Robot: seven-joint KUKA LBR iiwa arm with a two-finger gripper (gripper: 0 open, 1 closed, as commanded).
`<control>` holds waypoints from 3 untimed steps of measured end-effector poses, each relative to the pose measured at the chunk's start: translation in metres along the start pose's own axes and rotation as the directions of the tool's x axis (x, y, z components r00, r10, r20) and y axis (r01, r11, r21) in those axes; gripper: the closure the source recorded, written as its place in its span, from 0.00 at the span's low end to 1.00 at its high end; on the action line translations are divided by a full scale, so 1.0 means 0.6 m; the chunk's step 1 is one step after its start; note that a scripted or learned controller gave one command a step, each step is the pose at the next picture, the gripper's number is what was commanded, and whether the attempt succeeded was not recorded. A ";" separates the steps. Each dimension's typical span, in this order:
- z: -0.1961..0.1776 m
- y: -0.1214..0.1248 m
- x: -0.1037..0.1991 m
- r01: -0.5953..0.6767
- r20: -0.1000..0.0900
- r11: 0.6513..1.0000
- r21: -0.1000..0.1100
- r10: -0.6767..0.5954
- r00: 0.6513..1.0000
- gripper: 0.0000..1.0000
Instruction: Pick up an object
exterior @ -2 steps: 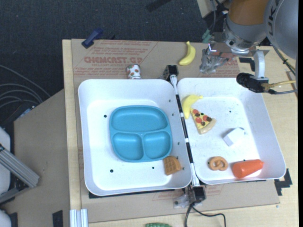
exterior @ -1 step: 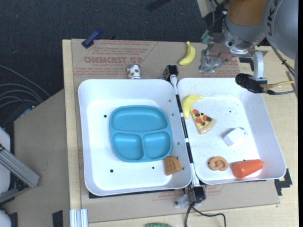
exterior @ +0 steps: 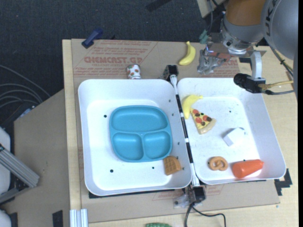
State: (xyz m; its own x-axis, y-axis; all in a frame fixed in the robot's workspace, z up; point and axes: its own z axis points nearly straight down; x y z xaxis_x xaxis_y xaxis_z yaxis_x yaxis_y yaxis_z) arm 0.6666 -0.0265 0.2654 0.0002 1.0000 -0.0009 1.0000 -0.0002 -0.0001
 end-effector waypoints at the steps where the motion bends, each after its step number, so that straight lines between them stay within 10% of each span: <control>1: -0.004 0.000 -0.011 0.000 0.000 1.000 -0.002 0.000 1.000 1.00; 3: 0.002 0.000 -0.001 0.000 0.000 1.000 0.001 0.000 1.000 1.00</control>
State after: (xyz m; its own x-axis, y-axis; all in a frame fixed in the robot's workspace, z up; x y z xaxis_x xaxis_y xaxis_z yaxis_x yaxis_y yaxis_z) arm 0.6665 -0.0271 0.2643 0.0001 1.0000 -0.0009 1.0000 -0.0001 -0.0011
